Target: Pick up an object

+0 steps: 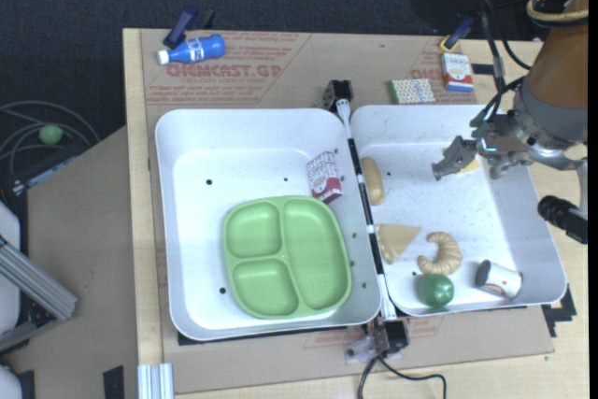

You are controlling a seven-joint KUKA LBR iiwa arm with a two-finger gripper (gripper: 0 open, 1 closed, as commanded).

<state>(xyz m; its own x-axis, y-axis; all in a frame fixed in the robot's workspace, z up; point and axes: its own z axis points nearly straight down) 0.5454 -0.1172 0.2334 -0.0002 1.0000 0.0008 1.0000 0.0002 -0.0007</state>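
Observation:
My gripper point(470, 160) hangs over the far right part of the right bin point(533, 229), its fingers point(449, 161) spread apart. A small yellow patch shows just under them; I cannot tell what it is or whether it is touched. Nothing is clearly held. In the same bin lie a tan oblong roll point(372, 180) by the left wall, a yellow wedge point(396, 241), a croissant point(442, 249), a green ball point(434, 291) and a small white and red can point(498, 277) on its side.
The left bin point(187, 201) holds a green divided plate point(285, 255) and a small red and white carton point(324, 176). On the bench behind lie a blue and white bottle point(192, 49) and two small cards point(413, 91).

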